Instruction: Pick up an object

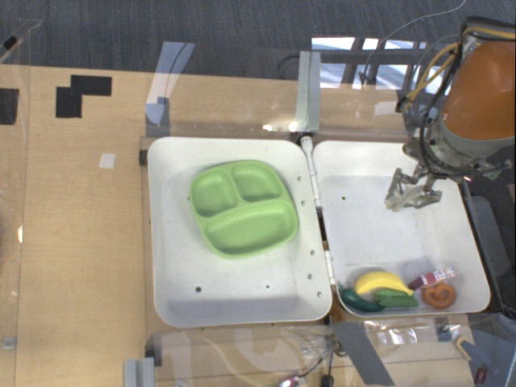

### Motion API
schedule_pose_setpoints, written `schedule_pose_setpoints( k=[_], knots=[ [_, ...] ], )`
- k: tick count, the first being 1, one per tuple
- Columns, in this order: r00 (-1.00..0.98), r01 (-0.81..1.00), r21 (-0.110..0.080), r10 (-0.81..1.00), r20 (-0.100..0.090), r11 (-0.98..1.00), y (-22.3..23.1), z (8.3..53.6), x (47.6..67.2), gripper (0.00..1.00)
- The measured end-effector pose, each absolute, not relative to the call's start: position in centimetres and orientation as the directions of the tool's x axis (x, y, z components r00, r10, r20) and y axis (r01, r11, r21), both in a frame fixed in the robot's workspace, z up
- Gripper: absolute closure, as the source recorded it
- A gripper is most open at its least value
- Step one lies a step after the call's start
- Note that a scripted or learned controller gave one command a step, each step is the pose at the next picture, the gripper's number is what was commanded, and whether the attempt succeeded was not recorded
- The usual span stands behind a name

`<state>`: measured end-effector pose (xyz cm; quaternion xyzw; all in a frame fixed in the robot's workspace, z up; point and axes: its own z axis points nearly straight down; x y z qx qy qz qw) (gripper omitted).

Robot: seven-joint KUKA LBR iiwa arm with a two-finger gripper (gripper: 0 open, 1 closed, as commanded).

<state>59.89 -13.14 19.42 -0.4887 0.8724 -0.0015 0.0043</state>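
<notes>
Along the near edge of the right bin (363, 216) lie small toy foods: a yellow banana (381, 281), a green vegetable piece (379, 299), an orange round item (439, 296) and a small red-and-pink packet (432, 278). My gripper (409, 196) hangs over the far right part of that bin, well back from the toys, with its metal fingers pointing down and slightly left. The fingers stand a little apart and nothing is between them.
A green divided plate (242, 206) sits in the middle of the left bin (173, 280). A raised rim (317, 208) separates the two bins. The orange-banded arm (480, 87) looms over the right bin's far right corner.
</notes>
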Motion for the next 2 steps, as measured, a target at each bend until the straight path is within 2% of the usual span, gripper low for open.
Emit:
schedule_pose_setpoints(
  k=[1,2],
  knots=[
    [-0.654,-0.756,-0.005,-0.756,-0.005,0.654,-13.8,19.7,55.1,1.00],
    [-0.802,-0.597,-0.005,-0.597,-0.006,0.802,-17.6,20.2,51.8,1.00]
  ],
)
